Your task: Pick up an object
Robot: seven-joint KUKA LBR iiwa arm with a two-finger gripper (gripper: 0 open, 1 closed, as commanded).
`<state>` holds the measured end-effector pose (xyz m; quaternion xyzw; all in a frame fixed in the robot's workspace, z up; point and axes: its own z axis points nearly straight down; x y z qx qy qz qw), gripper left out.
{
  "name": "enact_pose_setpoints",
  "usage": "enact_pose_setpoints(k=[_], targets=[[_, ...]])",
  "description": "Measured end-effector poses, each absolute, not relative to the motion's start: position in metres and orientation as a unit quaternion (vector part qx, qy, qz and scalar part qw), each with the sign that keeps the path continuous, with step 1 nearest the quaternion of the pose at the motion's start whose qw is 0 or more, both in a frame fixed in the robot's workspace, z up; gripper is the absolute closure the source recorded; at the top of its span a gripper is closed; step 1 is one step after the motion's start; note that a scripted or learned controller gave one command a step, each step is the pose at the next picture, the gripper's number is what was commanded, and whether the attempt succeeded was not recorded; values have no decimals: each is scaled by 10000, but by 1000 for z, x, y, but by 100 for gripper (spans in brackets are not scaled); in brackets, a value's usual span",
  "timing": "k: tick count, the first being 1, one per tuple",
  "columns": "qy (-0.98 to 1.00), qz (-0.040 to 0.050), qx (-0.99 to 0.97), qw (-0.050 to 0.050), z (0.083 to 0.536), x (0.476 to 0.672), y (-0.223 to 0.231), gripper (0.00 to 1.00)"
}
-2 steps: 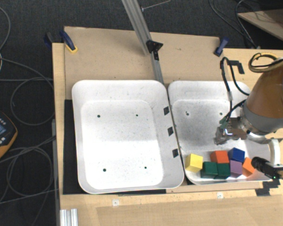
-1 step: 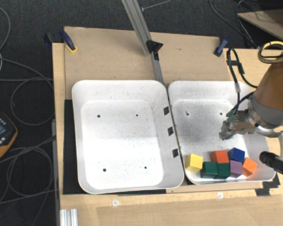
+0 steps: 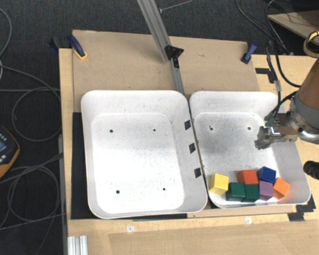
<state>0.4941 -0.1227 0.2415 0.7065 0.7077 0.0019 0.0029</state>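
- Camera view: two-finger gripper hangs over the right shallow white bin, with nothing seen in it; whether its jaws are apart or together cannot be told; pick judged not yet made
- Coloured cubes huddle against the bin's near wall; bare floor lies around the gripper

A robotics lab is showing here: cables are trailing across dark carpet, and clamps are pinning the plywood bench.

Pincer hangs low (arm reaching from right).
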Motion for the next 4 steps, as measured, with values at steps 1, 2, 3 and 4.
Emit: enact_pose_setpoints(k=[1,2,3,4], targets=[[7098,18,7044,8,252,513,-70,100],[7098,19,7044,5,260,534,-17,100],[7095,19,7047,5,265,555,29,100],[7093,15,7049,2,265,564,80,100]])
